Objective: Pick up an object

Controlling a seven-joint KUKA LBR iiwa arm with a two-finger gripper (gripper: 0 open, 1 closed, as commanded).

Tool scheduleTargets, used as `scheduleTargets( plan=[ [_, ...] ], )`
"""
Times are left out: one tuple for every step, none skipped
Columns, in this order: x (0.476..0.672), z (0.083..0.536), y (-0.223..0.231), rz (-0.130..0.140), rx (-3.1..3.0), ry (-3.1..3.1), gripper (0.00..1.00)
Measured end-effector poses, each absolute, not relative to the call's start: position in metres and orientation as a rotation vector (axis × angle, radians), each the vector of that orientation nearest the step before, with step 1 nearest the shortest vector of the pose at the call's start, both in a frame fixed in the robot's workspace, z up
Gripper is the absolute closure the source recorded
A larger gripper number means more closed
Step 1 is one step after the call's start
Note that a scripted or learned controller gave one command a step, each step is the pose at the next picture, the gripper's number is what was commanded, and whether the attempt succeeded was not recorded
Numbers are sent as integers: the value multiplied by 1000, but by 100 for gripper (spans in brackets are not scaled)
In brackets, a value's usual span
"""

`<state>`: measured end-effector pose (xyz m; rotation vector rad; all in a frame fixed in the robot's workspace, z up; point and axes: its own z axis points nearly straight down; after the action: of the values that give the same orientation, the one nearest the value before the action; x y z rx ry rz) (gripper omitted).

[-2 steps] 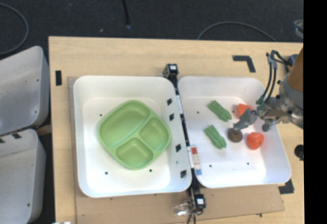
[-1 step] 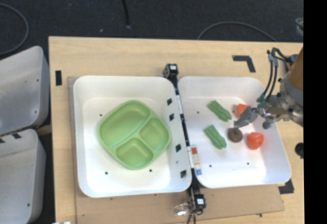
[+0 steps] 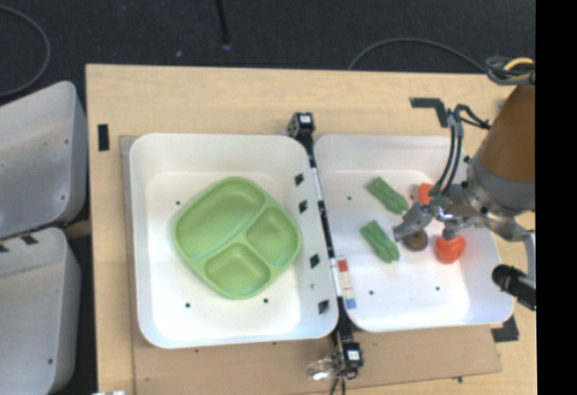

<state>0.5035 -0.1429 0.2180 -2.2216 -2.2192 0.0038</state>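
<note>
I observed 2 white bins side by side on the wooden bench [image 3: 216, 100]. The left bin [image 3: 149, 294] held 1 green divided plate [image 3: 236, 237] with 3 compartments, lying flat near the bin's middle.

The right bin [image 3: 397, 307] held the loose objects. I counted 2 green oblong pieces: the upper green piece [image 3: 387, 195] lay at a slant toward the bin's middle, and the lower green piece [image 3: 380, 241] lay below it, apart from it. A small brown round object [image 3: 416, 241] sat just right of the lower green piece. An orange object [image 3: 450, 248] stood near the brown one, on its right. A second, smaller orange item [image 3: 423, 194] showed above them, partly hidden behind the arm's fittings.

The arm [image 3: 509, 145] reached in from the right over the right bin. The gripper [image 3: 419, 224] hung low over the brown round object, just above or touching it; I could not tell which. I could not tell how the jaws stood, as the metal parts blurred together there. I saw no object plainly between them.
</note>
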Motion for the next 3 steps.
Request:
scheduleTargets(
  plan=[
    [507,171,-136,4,-2228,-2213,0],
    [509,127,-142,4,-2224,-2217,0],
    [511,140,-142,-3,-2233,-2213,100]
  ],
)
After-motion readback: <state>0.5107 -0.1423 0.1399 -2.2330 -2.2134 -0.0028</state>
